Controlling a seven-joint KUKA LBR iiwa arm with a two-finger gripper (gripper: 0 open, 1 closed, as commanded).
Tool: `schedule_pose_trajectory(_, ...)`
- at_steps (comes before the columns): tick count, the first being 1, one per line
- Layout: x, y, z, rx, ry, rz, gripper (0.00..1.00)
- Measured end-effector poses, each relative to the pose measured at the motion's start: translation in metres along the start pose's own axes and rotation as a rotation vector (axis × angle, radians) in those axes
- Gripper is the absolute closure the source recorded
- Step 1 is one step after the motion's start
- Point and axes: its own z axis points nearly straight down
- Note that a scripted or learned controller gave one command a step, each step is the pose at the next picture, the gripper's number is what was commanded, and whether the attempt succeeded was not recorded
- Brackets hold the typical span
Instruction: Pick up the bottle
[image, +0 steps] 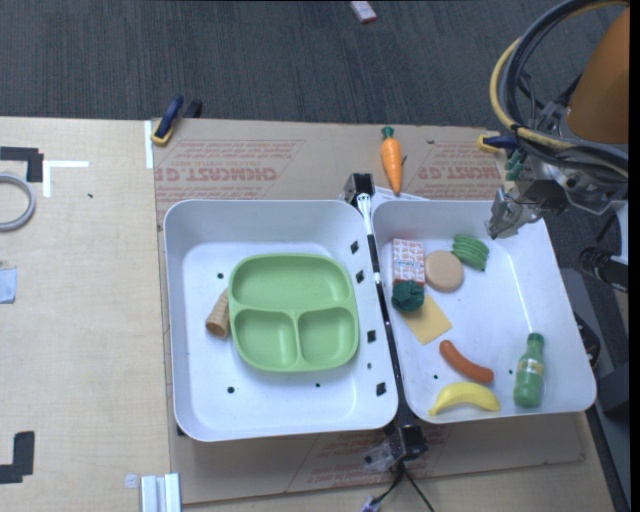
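A small green bottle (528, 371) with a yellow-green label lies in the right bin (560, 300), near its front right corner. My gripper (503, 222) hangs over the back right corner of that bin, well behind the bottle and apart from it. Its fingertips point down and to the left, close together, and nothing is between them.
The right bin also holds a banana (465, 399), a sausage (466, 362), a cheese slice (429, 320), broccoli (407, 295), a round bun (444, 271), a green pepper (470, 251) and a wafer block (407, 257). The left bin holds a green divided plate (295, 311) and a cone (218, 316). A carrot (390, 158) lies behind the bins.
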Motion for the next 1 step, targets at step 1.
schedule_pose_trajectory(1,-0.0473,-0.0846,0.0842,0.000,0.001,0.052,1.00)
